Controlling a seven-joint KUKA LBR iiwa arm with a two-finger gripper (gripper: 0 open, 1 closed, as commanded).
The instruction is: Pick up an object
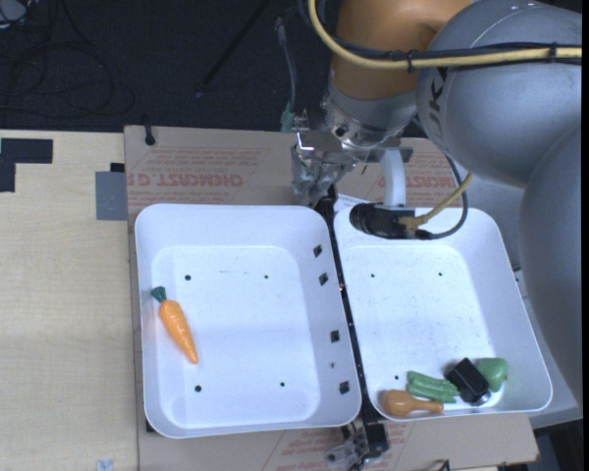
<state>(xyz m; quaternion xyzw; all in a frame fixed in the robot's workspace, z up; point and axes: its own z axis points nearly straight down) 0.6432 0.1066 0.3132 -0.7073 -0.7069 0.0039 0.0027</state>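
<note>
Gripper (312, 177) hung above the far edge between the two bins; whether spread or pressed together, impossible to tell. Toy carrot (178, 328) lay in left bin (236, 226); green, black and tan items clustered in right bin's (422, 253) near corner.

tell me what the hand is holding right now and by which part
Nothing that can be seen. The hand sits above the far rim between the two bins, while the carrot lies in the left bin, untouched.
</note>
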